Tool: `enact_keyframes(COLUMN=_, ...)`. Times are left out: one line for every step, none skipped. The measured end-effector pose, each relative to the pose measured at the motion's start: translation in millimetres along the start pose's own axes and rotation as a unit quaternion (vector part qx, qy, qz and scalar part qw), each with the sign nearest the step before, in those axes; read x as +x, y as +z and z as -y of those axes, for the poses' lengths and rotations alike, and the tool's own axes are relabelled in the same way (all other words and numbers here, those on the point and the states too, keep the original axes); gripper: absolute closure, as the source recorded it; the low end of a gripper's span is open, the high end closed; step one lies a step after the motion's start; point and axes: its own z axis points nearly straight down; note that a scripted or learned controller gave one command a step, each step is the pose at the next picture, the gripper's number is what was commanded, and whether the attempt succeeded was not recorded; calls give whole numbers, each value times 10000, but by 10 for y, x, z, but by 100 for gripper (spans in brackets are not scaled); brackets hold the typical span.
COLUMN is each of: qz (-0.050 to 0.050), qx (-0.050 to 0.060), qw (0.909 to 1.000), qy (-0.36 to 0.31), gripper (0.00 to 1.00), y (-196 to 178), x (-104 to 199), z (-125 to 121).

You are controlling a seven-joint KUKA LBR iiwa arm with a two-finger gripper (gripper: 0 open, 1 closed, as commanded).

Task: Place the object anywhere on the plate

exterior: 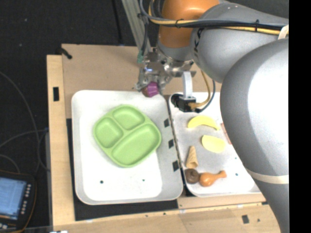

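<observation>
R bin (238, 186), near edge: brown drumstick (212, 177), cone (192, 156), two yellow pieces farther back. L bin (85, 188) centre: green plate (127, 135). At its far-right corner, end effector (151, 85) clamps a purple object (151, 89) betw fingers, above rim.

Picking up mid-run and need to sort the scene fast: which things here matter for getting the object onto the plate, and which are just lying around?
Part of the job:
- purple object, between the fingers of the gripper
- green plate, in the left bin

Just lying about, in the right bin:
- two yellow pieces
- cone
- brown piece
- orange pear-shaped piece
</observation>
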Motion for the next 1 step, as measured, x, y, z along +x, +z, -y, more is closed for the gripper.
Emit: enact_keyframes(qz=6, qx=-4, qw=10000, qy=23, gripper=0, y=-8, x=-34, z=-3)
